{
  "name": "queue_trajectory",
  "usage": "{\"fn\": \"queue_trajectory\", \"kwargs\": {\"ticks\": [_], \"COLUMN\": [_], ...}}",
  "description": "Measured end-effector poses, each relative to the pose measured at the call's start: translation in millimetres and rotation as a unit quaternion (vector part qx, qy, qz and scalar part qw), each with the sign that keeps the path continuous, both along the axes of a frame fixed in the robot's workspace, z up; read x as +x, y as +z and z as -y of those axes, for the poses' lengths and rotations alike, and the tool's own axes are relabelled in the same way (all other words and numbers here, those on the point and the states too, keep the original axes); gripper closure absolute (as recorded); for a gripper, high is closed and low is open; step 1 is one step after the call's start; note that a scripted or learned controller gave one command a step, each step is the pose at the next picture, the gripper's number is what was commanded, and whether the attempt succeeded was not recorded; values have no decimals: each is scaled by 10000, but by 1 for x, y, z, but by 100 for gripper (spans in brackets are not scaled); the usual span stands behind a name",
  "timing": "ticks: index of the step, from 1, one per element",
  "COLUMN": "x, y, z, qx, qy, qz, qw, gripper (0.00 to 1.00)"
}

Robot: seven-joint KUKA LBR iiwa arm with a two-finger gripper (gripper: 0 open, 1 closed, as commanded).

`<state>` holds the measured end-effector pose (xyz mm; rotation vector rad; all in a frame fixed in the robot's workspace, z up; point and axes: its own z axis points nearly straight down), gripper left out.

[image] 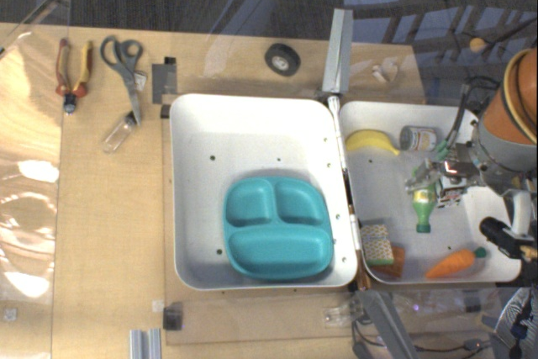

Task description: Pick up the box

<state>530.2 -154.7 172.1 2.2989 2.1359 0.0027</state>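
Two bins: side by side on the bench (101, 248), left bin (193, 181), right bin (496, 206).
Arm (517, 113): enters from the right, above the right bin.
Tray (277, 227): teal, lying in the left bin.
Banana (371, 142): right bin, far left corner.
Carrot (452, 264): right bin, near edge.
Box (377, 242): small, patterned, right bin's near left corner.
Bottle (423, 210): green, just below the gripper.
Gripper (444, 177): over the right bin's middle, well apart from the box; jaws' state cannot be made out.

Bench (101, 265) — bins (193, 181), scissors (126, 67), tape (282, 59)
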Motion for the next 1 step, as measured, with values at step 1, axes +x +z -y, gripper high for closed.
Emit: {"fn": "queue_trajectory", "kwargs": {"ticks": [1], "x": [75], "y": [-27], "z": [36], "qx": [3], "qy": [204], "qz": [-12], "qw": [9998], "gripper": [0]}}
